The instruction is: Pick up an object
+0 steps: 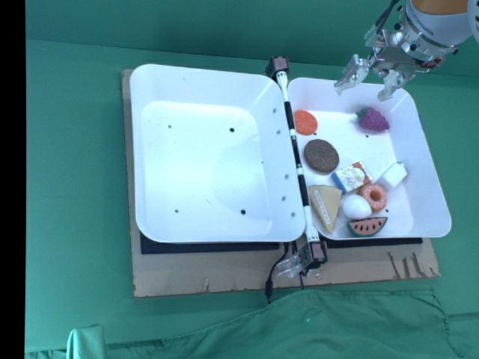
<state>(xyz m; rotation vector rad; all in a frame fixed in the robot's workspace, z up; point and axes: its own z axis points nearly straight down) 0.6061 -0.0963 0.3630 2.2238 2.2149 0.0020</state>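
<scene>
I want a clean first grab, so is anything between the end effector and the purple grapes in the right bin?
Nothing visible is. The end effector hangs open above the far edge of the right bin, and the purple grapes lie just below it, apart from the other toys; the nearest, an orange slice, lies off to the side.

Gripper (369, 81) hangs over the far edge of the right bin (428, 172), fingers spread wide with nothing between them. Just below sits the purple grapes toy (372, 119), with an orange round piece (304, 122) and brown disc (321, 155) leftward. Nearer the front: donut (373, 197), egg (356, 206), watermelon slice (367, 226), cheese wedge (326, 206).
</scene>
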